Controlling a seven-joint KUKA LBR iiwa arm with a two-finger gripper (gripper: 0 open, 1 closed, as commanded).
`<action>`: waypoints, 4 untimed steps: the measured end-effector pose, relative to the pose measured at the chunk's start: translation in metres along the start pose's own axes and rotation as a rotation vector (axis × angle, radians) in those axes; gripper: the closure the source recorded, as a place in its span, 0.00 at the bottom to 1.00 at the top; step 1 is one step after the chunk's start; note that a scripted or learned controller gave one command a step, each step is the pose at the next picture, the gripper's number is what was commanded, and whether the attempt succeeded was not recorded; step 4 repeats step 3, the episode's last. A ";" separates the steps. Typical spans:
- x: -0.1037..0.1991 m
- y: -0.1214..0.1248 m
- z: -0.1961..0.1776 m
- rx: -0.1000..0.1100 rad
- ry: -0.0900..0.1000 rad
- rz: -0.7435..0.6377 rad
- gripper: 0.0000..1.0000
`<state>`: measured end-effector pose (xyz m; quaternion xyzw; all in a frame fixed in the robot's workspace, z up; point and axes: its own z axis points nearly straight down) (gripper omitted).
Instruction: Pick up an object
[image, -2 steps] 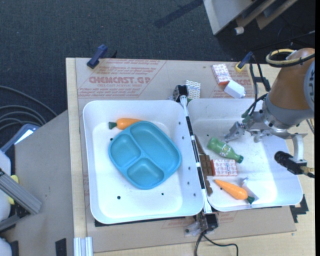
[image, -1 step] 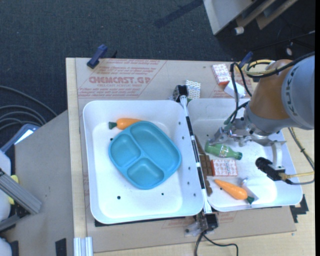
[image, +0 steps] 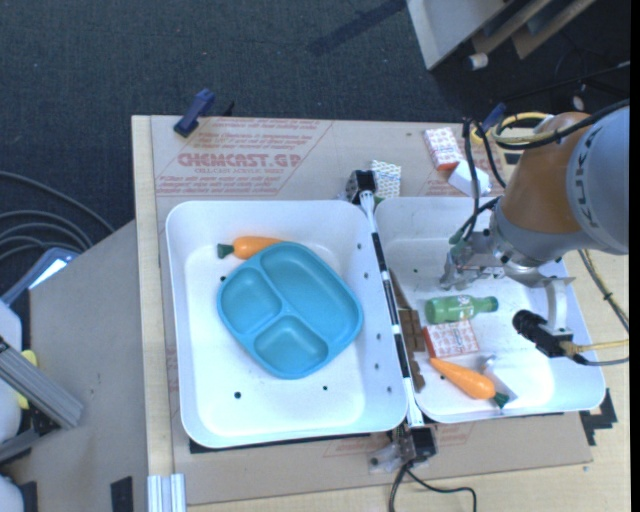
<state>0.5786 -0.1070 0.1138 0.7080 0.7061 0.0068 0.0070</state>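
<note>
Camera view: two shallow white bins side by side, with the arm's gripper (image: 462, 277) lowered into the right bin (image: 572, 385).

A blue three-compartment plastic tray (image: 288, 308) is seen in the left bin (image: 190, 310), with an orange toy carrot (image: 250, 246) touching its far-left edge. In the right bin, a green bottle (image: 458, 308) is laid on its side just beneath the gripper, a red-and-white packet (image: 453, 342) just nearer, and a second orange carrot (image: 467, 378) nearest. Whether the fingers are spread or pressed together cannot be told.
</note>
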 end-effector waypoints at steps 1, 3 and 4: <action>0.000 0.000 0.000 0.001 0.000 -0.001 0.00; 0.007 -0.021 0.019 0.022 0.002 -0.001 1.00; 0.007 -0.021 0.019 0.022 0.002 -0.001 1.00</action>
